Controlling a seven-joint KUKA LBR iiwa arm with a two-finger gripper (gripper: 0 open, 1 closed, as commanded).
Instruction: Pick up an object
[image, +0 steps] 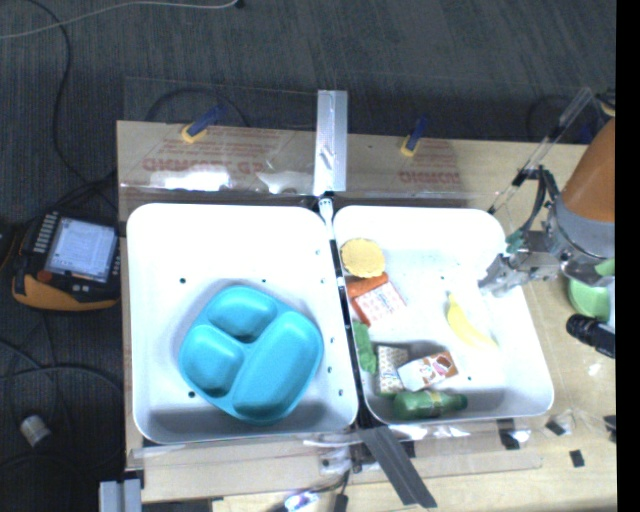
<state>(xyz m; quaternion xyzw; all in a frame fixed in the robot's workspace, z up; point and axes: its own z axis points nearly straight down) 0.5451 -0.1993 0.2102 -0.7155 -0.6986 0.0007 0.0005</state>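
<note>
**Nothing lifted yet: pincer at the right bin's edge**

By the look of things the task is at its start. Every object lies on a bin floor. The right white shallow bin (520, 370) carries a round yellow-brown bun-like piece (362, 257) near its upper left corner, an orange and white packet (377, 298) just below that, a yellow banana-shaped piece (464, 323) toward the middle right, a small white and red carton (427, 371) lower down, and a dark green bottle-like item (428, 403) along the bottom wall. The left white shallow bin (160, 250) holds a blue plastic divided tray (251, 352).

The grey metal pincer (500, 277) sits over the right bin's upper right rim, well apart from most objects, with the banana-shaped piece the nearest. Nothing is seen between its tips, and whether they are spread or closed I cannot tell at this size. Choosing an object, descending, closing and lifting all appear left to do
</note>
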